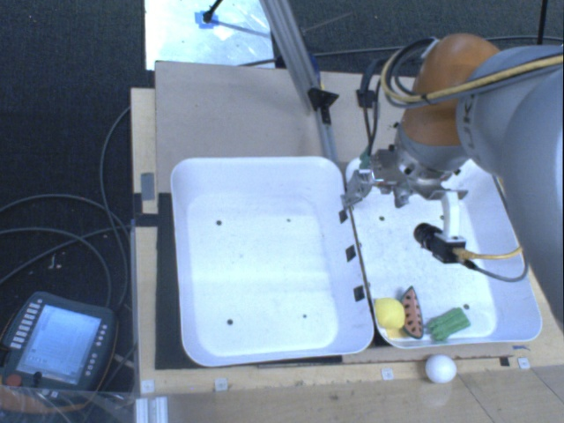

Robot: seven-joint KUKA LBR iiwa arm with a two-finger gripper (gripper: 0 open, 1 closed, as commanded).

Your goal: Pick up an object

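Robot's hand [381, 183], grip state impossible to tell, hovers at twelve o'clock of the right bin [520, 324], approach pending; toys [414, 314] wait at six.

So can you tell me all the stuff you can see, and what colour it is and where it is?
Bins: 2, white, side by side on the bench, left bin, right bin.
Ball-like toy: 1, yellow, near corner of the right bin, by the divide.
Watermelon slice toy: 1, red with dark rim, right beside the yellow one.
Green toy: 1, green, near edge of the right bin, next to the slice.
Ball: 1, white, on the bench just outside the right bin's near edge.
Handheld control pad: 1, grey with a pale screen, on the floor at lower left.
Cables: several, dark, on the carpet at left.
Robot arm: 1, grey with orange band, reaching in from the right.
Gripper: 1, metal grey, above the far end of the right bin.
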